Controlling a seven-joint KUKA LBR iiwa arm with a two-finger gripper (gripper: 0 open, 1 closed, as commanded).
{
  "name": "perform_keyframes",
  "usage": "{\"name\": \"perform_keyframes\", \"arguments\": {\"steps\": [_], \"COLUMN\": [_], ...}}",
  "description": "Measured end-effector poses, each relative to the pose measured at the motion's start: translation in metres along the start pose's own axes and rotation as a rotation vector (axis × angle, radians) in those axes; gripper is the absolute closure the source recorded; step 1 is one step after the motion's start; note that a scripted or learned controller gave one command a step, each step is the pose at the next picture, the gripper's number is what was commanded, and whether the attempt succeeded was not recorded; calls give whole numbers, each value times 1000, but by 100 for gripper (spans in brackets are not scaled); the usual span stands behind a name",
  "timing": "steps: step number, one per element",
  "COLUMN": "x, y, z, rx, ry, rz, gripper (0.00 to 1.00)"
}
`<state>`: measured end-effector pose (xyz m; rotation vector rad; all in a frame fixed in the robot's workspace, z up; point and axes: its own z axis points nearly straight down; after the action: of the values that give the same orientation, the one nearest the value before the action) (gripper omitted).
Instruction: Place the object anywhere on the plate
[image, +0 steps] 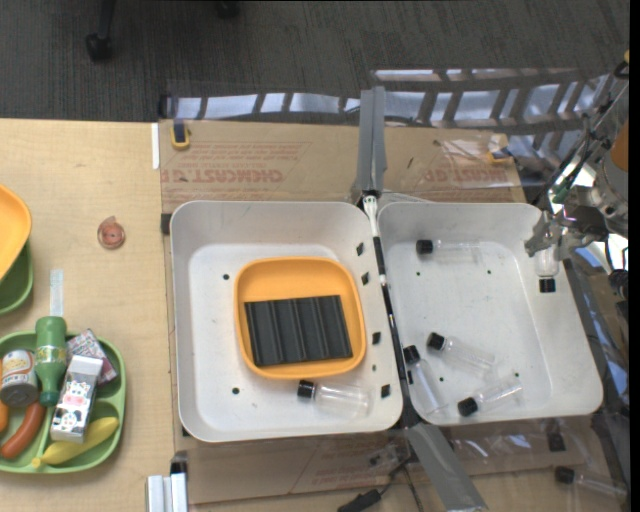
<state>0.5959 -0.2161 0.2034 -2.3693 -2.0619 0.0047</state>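
An orange plate (296, 273) lies in the left bin (200, 300), and a dark grey ribbed slab (300, 331) rests flat on it. Just in front of the plate, on the bin floor, lies a clear vial with a black cap (332, 397). My gripper (548, 268) hangs over the right rim of the right bin (500, 300), far from the plate. A small black piece (547, 285) shows right under the gripper; I cannot tell whether it is a vial cap or part of the gripper.
Several clear black-capped vials lie in the right bin: one at the back (440, 246), others near the front (458, 349) (488, 399). A green tray of toy food (60, 400) sits on the wooden table at the left.
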Motion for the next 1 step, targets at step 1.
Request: {"name": "perform_keyframes", "arguments": {"steps": [1], "x": [18], "y": [61], "z": [-54], "rx": [-3], "ry": [-1], "rz": [-147], "gripper": [100]}}
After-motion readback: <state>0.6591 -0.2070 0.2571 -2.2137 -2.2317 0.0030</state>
